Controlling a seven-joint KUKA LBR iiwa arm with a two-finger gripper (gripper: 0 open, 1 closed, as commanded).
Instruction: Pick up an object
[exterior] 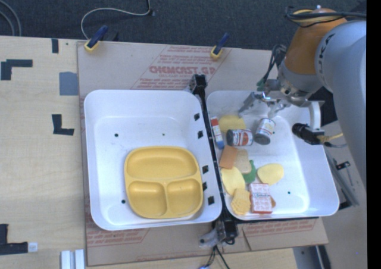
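Note:
The right bin (309,199) holds a heap of small items. Among them are a red-labelled can (240,137) on its side, a small silver can (264,130), a yellow lump (231,122), a tan slab (230,156), yellow pieces (271,172) and a red-and-white packet (261,197). My gripper (264,106) hangs over the bin's far part, just above the silver can. It is open, its fingers spread, with nothing between them.
The left bin (107,113) holds a yellow divided plate (164,181). A black divider (205,143) runs between the two bins. My grey arm with its orange band (309,41) comes in from the right. Two clamps (95,38) hold the cardboard at the back.

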